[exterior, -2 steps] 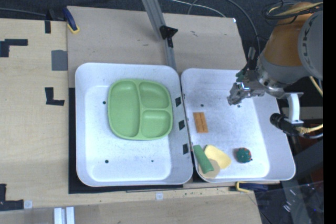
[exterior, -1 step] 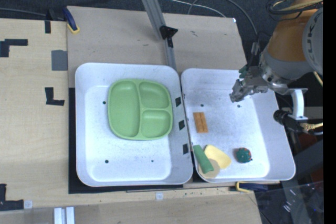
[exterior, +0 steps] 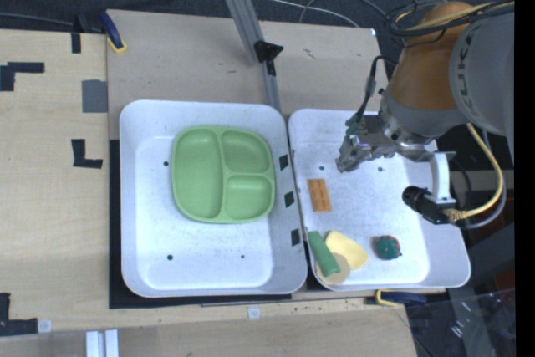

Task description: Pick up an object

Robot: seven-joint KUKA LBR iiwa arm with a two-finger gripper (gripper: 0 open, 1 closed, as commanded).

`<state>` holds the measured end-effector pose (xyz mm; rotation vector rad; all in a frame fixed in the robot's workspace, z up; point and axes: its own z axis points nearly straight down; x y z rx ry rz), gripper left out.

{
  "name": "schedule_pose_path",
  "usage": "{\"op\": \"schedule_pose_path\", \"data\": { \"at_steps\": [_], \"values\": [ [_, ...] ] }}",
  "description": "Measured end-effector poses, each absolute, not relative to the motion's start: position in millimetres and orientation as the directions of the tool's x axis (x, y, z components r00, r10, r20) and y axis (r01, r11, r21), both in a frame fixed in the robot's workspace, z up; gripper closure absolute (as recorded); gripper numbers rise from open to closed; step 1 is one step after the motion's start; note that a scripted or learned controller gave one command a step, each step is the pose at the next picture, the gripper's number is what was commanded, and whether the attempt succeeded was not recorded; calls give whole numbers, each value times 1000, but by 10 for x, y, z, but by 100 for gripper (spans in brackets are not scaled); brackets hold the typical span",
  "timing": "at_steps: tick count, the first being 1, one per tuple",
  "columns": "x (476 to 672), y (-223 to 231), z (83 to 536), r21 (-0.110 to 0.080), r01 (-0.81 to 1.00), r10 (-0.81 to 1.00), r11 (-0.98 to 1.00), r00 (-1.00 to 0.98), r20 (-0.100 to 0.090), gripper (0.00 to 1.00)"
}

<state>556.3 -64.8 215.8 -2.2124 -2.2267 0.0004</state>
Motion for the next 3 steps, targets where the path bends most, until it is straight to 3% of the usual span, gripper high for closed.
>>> {"op": "schedule_pose_path", "data": {
  "at_steps": [2,3],
  "values": [
    [5260,320,2100,-4,1000,1000,7,-7,2,100],
    [5085,773,2314,-2,1000,1000,7,-7,2,100]
  ]
}}
